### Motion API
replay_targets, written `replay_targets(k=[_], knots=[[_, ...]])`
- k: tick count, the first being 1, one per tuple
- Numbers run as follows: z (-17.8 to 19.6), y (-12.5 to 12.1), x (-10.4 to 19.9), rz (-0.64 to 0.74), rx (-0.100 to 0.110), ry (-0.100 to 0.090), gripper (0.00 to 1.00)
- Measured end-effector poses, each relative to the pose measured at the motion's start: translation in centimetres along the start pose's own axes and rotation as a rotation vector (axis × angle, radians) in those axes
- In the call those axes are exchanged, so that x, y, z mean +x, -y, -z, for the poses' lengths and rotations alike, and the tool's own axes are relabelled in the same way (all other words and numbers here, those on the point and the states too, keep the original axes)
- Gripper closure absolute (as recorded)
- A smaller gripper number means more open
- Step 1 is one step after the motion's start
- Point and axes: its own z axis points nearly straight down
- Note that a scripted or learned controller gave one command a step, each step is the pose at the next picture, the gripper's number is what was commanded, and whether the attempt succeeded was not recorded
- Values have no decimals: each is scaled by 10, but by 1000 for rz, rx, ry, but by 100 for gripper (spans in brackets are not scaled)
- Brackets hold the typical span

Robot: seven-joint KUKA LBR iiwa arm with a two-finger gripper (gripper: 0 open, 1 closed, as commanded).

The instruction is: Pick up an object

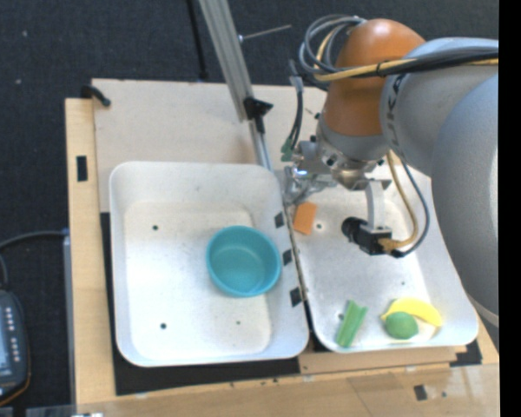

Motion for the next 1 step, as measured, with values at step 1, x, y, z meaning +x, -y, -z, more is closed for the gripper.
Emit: replay_targets(k=[1], knots=[[17, 1, 54, 1, 1, -1, 100]])
